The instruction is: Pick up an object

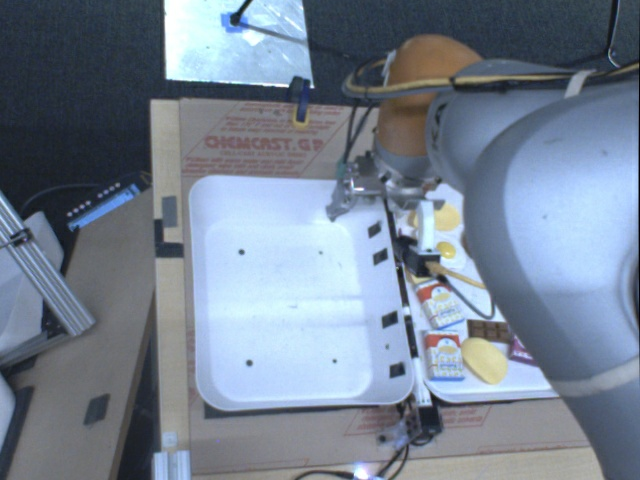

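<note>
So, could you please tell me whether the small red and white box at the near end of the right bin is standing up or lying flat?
Lying flat: the red and white box rests face up on the right bin floor, beside a yellow object.

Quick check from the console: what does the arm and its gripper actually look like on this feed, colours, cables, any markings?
The arm is a bulky, rounded grey body with a smooth matte shell. Above the wrist sits a domed orange band. A thin yellowish cable loops across the top of it, alongside darker ones. The gripper is a small metallic grey assembly below the orange part. I can read no markings on the arm.
</note>
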Controlling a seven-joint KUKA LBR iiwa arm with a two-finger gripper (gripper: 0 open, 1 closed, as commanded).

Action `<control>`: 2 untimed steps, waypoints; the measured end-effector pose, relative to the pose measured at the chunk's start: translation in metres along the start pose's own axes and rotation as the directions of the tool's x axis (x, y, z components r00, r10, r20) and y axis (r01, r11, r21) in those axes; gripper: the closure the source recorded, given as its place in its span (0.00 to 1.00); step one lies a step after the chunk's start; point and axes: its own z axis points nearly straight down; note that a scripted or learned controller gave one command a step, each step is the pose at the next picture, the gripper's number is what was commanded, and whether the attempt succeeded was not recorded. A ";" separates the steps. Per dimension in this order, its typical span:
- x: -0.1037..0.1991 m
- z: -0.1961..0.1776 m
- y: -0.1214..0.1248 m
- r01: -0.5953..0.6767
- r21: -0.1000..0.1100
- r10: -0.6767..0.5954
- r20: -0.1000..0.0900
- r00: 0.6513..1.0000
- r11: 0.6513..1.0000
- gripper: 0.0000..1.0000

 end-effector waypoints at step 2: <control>0.002 -0.143 -0.016 0.015 -0.002 -0.015 -0.025 1.000 1.000 1.00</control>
